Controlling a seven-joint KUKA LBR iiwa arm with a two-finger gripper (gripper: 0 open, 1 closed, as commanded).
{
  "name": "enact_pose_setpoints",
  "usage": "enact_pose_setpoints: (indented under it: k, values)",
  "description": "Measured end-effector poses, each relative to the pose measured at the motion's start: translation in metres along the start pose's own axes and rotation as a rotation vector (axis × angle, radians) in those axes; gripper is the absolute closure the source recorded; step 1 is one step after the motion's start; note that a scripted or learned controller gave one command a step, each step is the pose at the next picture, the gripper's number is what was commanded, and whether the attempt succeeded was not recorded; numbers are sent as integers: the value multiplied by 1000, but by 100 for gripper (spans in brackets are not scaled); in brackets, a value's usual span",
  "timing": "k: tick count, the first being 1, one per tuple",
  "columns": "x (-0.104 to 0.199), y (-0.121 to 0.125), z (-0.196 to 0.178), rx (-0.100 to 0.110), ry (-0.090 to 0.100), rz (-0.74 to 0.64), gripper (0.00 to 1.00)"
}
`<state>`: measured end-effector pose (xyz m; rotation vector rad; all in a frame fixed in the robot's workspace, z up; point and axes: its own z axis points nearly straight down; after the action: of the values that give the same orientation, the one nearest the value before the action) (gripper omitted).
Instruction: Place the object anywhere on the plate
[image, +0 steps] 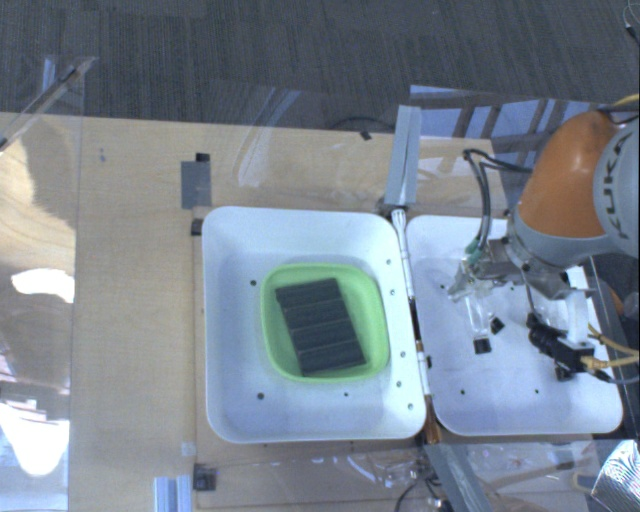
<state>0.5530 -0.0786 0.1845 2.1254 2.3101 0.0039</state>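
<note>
Object on plate in L bin; end effector over R bin

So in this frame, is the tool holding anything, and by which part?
Nothing is seen between the fingers of the tool over the right bin. The dark ridged block lies on the green plate.

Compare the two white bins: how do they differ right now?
The left bin holds a green plate with a dark ridged block lying on it; the right bin has no plate. The arm and its claw hang over the right bin, not the left. Both are shallow, white and sit side by side.
</note>
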Motion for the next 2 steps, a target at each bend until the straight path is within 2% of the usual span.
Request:
enact_pose_setpoints:
  k: [1, 2]
  values:
    - [78, 14, 0, -1, 0, -292, 100]
    - [78, 14, 0, -1, 0, -292, 0]
